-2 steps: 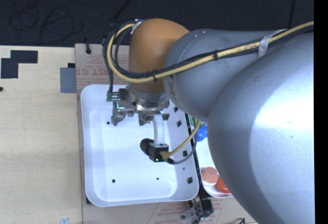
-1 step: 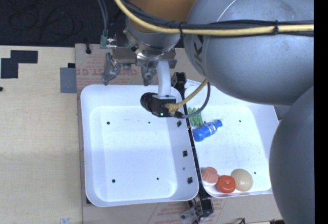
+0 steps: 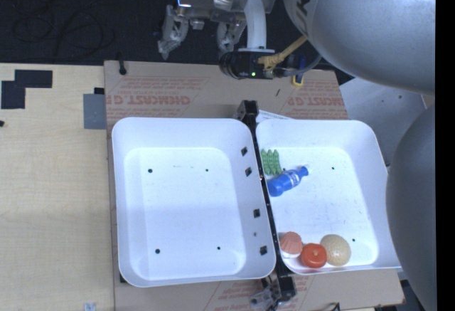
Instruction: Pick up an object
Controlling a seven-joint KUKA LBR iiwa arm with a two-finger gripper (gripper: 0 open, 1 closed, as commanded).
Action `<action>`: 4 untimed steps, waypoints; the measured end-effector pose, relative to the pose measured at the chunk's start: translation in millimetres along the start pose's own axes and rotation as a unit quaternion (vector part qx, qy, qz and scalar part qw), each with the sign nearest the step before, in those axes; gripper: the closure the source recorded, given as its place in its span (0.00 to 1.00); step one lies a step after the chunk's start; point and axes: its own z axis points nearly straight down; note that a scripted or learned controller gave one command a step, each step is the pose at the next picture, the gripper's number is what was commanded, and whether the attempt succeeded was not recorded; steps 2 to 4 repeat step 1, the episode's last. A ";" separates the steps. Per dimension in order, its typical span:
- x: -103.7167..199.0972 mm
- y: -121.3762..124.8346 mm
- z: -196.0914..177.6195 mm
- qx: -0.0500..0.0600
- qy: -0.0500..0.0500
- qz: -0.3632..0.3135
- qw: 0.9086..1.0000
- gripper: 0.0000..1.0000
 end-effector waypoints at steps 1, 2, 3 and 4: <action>3.7 7.1 89.1 0.010 -0.003 0.000 1.000 0.00; 3.7 7.1 89.1 0.010 -0.003 0.000 1.000 0.00; 3.7 7.1 89.1 0.010 -0.003 0.000 1.000 0.00; 3.7 7.1 89.1 0.010 -0.003 0.000 1.000 0.00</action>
